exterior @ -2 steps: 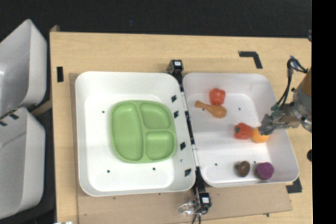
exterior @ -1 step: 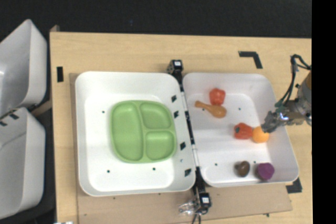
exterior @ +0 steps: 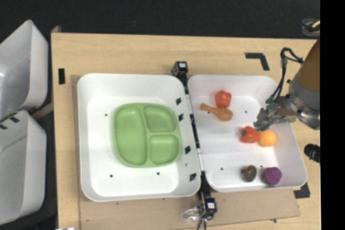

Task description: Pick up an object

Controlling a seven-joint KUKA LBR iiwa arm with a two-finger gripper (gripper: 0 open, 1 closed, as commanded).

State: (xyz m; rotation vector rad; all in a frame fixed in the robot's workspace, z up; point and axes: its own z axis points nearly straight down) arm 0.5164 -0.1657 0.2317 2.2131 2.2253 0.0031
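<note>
The right bin (exterior: 232, 91) holds several small toy foods. A red pepper-like piece (exterior: 223, 98) lies near the back, with a tan drumstick (exterior: 217, 111) just in front of it. A red tomato-like piece (exterior: 249, 134) touches an orange ball (exterior: 267, 139) at mid right. A brown lump (exterior: 248, 173) and a purple piece (exterior: 272, 175) sit by the front wall. My gripper (exterior: 264, 120) hangs over the right side of this bin, just above the red piece and the orange ball. Nothing shows between its tips.
The left bin (exterior: 91, 116) carries a green divided plate (exterior: 146, 134). Black clips run along the seam between the bins (exterior: 188, 132). A cable (exterior: 284, 70) loops above the wrist. White chair-like shapes (exterior: 19, 72) stand off the bench at far left.
</note>
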